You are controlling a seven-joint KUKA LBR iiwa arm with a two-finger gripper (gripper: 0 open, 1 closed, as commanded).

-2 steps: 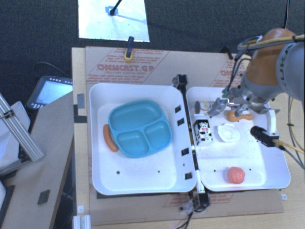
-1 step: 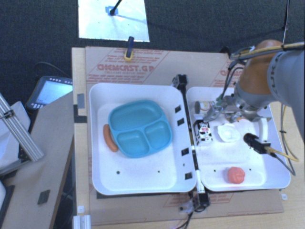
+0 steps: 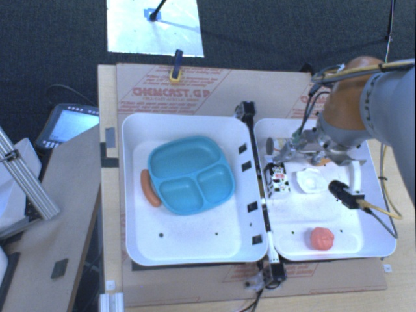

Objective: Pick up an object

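Landmark: blue divided plate (image 3: 190, 174), lying flat in the middle of the left bin (image 3: 195, 236). Orange sausage (image 3: 150, 187) lies along the plate's left edge in the view; whether it touches the plate I cannot tell. Right bin (image 3: 364, 236) sits to the view's right of the plate, beyond the black-clipped seam (image 3: 259, 174) where the two bins meet. Gripper (image 3: 300, 149) hangs over the far part of that bin, right of the plate and about level with the plate's upper edge. The grey arm (image 3: 390, 109) with its orange band (image 3: 344, 96) enters from further right. Gripper opening: cannot tell, the wrist hardware hides it from this angle. Candidate objects, all right of the plate across the seam, are three. The small black-and-white object (image 3: 278, 178) is nearest the plate, just past the seam and just below the gripper in the view. The white round piece (image 3: 311, 182) is further from the plate, beside the black-and-white object but apart from it. The pink ball (image 3: 321, 238) is furthest from the plate, toward the near right, well apart from the other two. All three rest on the bin floor. Both bins rest on a cardboard sheet (image 3: 214, 90) with red print. A yellow-handled clamp (image 3: 176, 70) sits on its far edge, above the plate in the view.
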